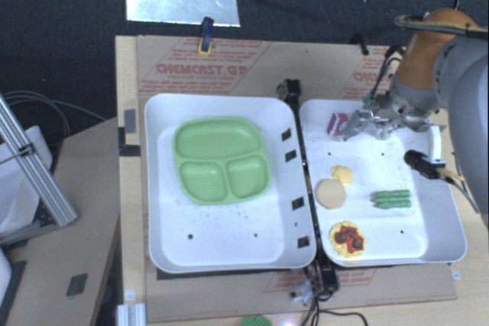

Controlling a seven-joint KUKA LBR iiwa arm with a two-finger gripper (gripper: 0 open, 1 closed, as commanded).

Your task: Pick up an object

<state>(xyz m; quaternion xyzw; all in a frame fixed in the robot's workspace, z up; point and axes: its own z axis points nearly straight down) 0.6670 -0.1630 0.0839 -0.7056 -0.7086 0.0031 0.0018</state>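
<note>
The end effector (359, 122) hovers in the right bin (443, 240), near its back wall; whether it is apart or together cannot be told. Just left of it, a small pink-purple object (337, 122) stands on end, partly blurred. Green beans (391, 199) lie crosswise, nearer the camera.

Bench (229, 61): left bin (229, 252), right bin (428, 233) abutting.
</note>
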